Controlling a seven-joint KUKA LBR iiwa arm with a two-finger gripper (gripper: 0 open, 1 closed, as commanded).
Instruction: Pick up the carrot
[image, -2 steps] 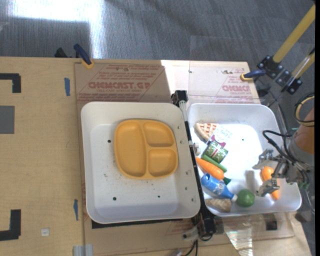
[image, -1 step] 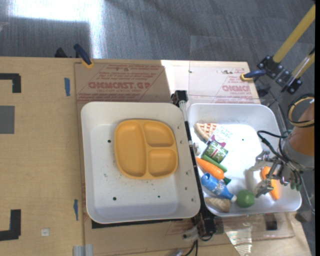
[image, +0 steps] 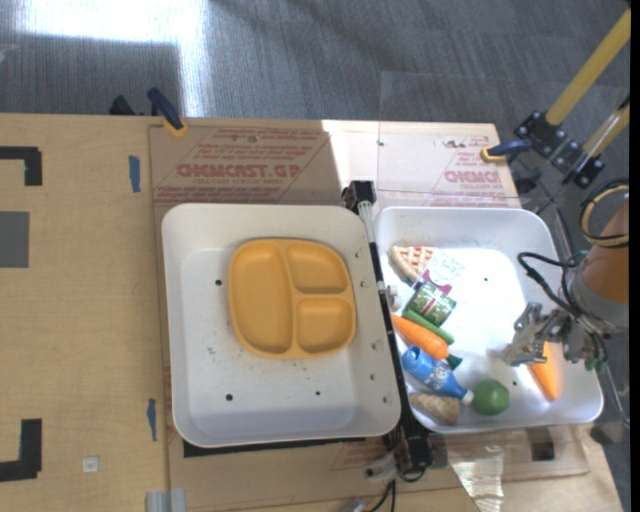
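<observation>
The carrot (image: 420, 335), orange with a green top, lies slantwise in the left half of the right bin (image: 470, 225), between a green pouch and a blue bottle. My gripper (image: 532, 345) hangs over the bin's right side, well to the right of that carrot. A second orange, cone-shaped piece (image: 546, 380) points down just below the gripper, close against it; whether it is gripped or resting on the bin floor cannot be made out. The arm's orange band (image: 610, 275) shows at the right edge.
The right bin also holds a waffle-like toy (image: 408, 262), a green pouch (image: 432, 300), a blue bottle (image: 432, 372), a green ball (image: 490, 397) and a beige piece (image: 436, 406). The left bin (image: 190, 300) holds a yellow divided plate (image: 292, 297). A black cable (image: 545, 265) loops near the gripper.
</observation>
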